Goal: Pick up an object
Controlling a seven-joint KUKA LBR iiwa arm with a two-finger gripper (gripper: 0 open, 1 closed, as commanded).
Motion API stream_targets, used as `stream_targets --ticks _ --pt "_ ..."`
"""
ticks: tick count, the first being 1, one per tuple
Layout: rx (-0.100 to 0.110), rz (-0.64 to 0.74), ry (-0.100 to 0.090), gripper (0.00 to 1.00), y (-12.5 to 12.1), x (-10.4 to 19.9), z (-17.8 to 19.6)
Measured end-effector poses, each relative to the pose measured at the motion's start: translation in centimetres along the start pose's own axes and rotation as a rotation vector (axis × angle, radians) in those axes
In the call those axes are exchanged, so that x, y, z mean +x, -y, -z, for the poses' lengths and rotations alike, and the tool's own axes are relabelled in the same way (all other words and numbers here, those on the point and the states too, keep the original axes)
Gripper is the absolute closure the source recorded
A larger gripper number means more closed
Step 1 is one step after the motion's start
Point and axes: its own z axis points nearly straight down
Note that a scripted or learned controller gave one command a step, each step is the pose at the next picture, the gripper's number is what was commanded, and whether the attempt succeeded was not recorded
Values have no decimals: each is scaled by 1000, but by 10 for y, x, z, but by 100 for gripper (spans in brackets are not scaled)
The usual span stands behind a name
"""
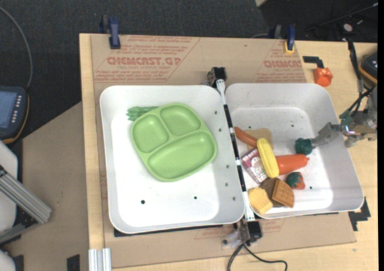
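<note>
two bins share the bench [180, 60]; toys [270, 168] crowd the right bin's [336, 195] nine o'clock side for picking. the gripper [331, 132] hangs at three o'clock; i cannot tell its jaws' state.

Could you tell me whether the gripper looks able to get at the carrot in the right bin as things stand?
Probably yes. The gripper sits just right of the carrot, whose top lies uncovered; only the corn crowds its left end.
</note>
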Motion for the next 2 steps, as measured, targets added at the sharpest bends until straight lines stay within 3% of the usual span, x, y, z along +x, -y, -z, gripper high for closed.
stream_targets --ticks 1,2 --pt "2 4 -10 0 -22 -7 -120" --pt "2 3 -3 0 -21 28 -117"
